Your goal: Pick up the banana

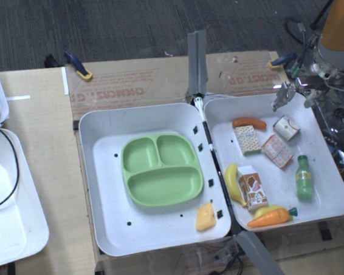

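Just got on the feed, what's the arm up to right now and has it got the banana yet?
Not yet. The gripper sits above the far edge of the right bin, with nothing seen between its fingers. The banana lies at that bin's left side, tucked against a small carton, with a carrot just below. The left bin holds a green divided plate.
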`<act>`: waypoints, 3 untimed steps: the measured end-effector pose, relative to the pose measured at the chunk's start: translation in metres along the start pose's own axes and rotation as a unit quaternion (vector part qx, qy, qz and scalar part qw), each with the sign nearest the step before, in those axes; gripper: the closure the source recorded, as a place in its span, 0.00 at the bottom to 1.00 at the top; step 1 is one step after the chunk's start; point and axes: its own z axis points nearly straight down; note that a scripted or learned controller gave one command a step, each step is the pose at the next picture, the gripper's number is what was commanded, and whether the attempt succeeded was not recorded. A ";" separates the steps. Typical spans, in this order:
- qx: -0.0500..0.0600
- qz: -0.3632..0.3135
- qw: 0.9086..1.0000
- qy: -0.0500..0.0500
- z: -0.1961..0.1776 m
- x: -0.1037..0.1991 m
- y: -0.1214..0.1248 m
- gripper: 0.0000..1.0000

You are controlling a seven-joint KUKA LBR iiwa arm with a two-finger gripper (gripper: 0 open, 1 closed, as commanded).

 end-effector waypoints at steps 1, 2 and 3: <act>0.000 -0.067 0.998 0.000 0.099 0.061 -0.062 0.00; -0.004 -0.138 0.990 -0.001 0.114 0.043 -0.038 0.00; 0.000 -0.046 0.999 0.001 0.092 0.018 -0.108 0.00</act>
